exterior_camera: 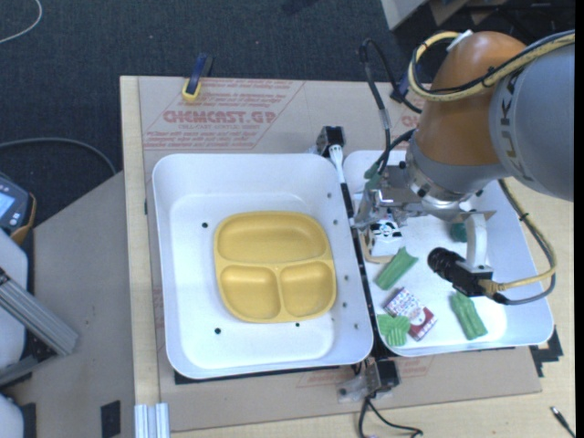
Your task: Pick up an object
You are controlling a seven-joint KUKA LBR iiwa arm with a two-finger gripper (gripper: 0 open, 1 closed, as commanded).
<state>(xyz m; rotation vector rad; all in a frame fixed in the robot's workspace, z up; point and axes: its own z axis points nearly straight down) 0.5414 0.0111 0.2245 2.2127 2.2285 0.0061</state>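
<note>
Camera view looked down on a worktop with two white bins. The left bin held a yellow tray with three compartments, lying flat near the middle.

The arm came in from the right and covered the far part of the right bin. Its end effector was low at the bin's left wall, close to the divider between the bins. It was seen from above and mixed with cables and metal parts, so I could not tell if it was apart, together or clamped on something.

Just under it stood a small black-and-white thing, too small to name, and partly hidden. Touching or just beside that lay a green block, tilted. Nearer to the front rim lay a packet in red, white and green, its print not readable. A second green block lay to the right of the packet, apart from it. What lay under the wrist was hidden.
</note>
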